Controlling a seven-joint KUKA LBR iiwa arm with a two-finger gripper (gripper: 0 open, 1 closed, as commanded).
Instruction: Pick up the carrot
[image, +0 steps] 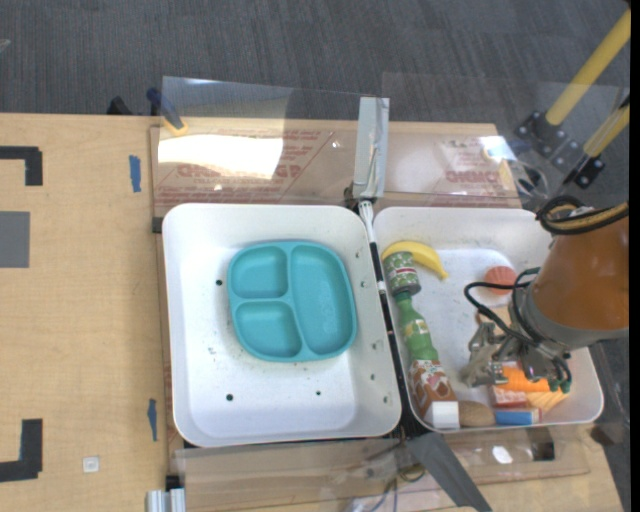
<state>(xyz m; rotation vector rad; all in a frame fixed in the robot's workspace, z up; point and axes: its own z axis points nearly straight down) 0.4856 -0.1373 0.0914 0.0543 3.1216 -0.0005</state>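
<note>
Because the carrot lay tucked low in the right bin's near right corner, you had a tight reach to plan.

Carrot: the carrot (524, 380) sat just right of the claw, touching or nearly touching it, with a bit of green at its right end.
Claw: the claw (486, 360) hung low over the right bin (455, 240); whether it was wide or narrow could not be told from this slant, and nothing was seen held in it.
Arm: the arm (588, 285) came in from the right and covered part of the corner, so you should have trusted position over sight.
Neighbours: a blue and red block (515, 412) lay just nearer than the carrot, and a green bottle (415, 335) lay well to the left, running near to far.
Approach: you probably needed to shift right, centre over the orange body, and close across its narrow width.
Risk: the bin wall and the block crowded the corner, so a skewed descent could have pinched the wrong thing.
Left bin: the teal plate (293, 299) was well apart and no concern.
</note>
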